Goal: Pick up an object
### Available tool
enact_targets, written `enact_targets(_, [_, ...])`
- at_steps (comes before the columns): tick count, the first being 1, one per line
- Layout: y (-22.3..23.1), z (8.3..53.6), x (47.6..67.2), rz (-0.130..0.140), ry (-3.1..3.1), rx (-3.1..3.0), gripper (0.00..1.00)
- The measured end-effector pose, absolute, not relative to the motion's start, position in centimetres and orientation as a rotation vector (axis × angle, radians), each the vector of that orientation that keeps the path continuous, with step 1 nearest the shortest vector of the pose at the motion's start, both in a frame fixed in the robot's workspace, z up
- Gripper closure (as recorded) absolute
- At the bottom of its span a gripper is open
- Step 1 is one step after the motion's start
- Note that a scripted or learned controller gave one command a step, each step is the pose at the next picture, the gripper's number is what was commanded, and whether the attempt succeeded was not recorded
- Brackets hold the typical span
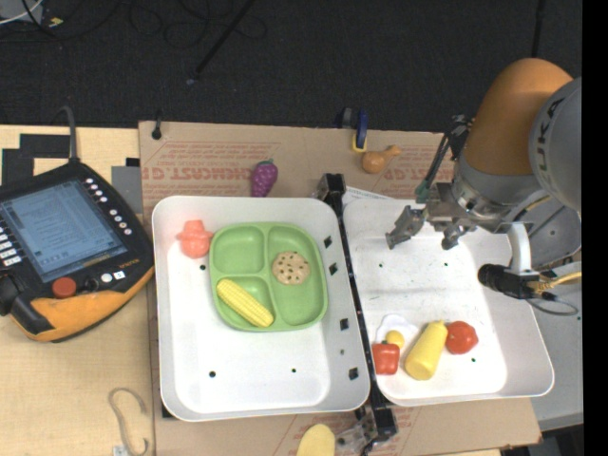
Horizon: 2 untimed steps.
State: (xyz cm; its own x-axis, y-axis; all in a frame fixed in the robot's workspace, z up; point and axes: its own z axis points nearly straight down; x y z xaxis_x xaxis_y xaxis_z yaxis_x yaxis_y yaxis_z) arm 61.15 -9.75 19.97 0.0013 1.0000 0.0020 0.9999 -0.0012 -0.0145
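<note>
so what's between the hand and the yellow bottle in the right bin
Nothing: in the camera view, bare white bin floor separates the hand from the yellow bottle.

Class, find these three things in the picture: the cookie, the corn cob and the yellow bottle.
cookie [291,268]: camera view, centre of its top face, in the green tray's upper right compartment.
corn cob [245,303]: camera view, middle of the cob's length.
yellow bottle [426,350]: camera view, middle of its body, right bin.

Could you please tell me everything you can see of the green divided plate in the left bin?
The green plate looks like smooth plastic, squarish with rounded corners, split into three compartments. It lies flat in the left bin, towards its back. A yellow corn cob lies slanted in the front compartment; a chocolate-chip cookie sits in the right back one. A pink toy lies just off its left corner.
</note>
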Motion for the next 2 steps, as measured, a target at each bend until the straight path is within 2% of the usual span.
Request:
enact_targets(1, [-9.8, 20.7, 61.4, 0.001, -2.221, -2.220, 0.00])
enact_targets(2, [-9.3, 16.3, 61.3, 0.006, -2.219, -2.216, 0.00])
